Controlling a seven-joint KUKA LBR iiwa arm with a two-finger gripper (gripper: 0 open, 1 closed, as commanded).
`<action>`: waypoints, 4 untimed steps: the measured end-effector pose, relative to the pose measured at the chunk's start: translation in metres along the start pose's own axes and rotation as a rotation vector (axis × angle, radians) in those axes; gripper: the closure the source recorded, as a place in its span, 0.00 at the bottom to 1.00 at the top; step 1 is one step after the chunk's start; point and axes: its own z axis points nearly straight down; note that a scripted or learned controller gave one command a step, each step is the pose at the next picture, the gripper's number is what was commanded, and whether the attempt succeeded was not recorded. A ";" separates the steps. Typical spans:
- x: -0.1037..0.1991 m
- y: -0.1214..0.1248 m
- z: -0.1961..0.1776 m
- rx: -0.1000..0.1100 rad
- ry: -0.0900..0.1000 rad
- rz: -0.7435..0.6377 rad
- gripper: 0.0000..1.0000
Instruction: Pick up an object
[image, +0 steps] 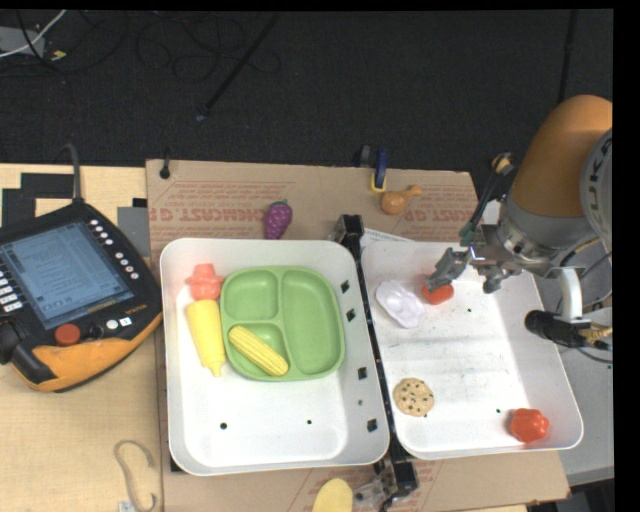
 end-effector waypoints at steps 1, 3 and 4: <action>0.006 -0.002 0.044 0.004 0.001 -0.001 0.00; 0.002 0.002 0.117 0.000 0.000 0.000 0.00; 0.001 0.004 0.104 -0.004 0.002 0.004 1.00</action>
